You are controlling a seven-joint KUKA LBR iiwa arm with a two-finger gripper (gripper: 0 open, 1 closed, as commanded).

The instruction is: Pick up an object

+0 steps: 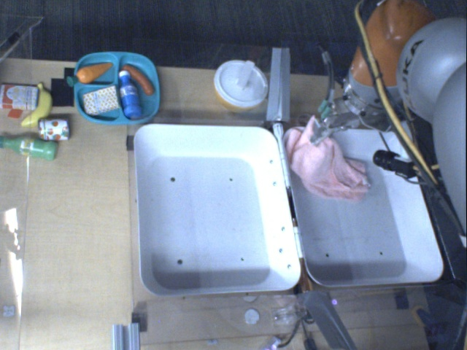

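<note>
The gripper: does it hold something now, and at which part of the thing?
The gripper pinches the pink cloth at its raised upper corner; the rest of the cloth lies in the right bin.

Grey arm (pixel 430 64) from the right; tool (pixel 325 126) low, angled leftward

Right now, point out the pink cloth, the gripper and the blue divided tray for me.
pink cloth (pixel 330 170): camera view, on the middle of its crumpled folds in the right bin.
gripper (pixel 325 122): camera view, at the fingertips above the cloth's upper edge.
blue divided tray (pixel 150 71): camera view, on its right rim.
</note>
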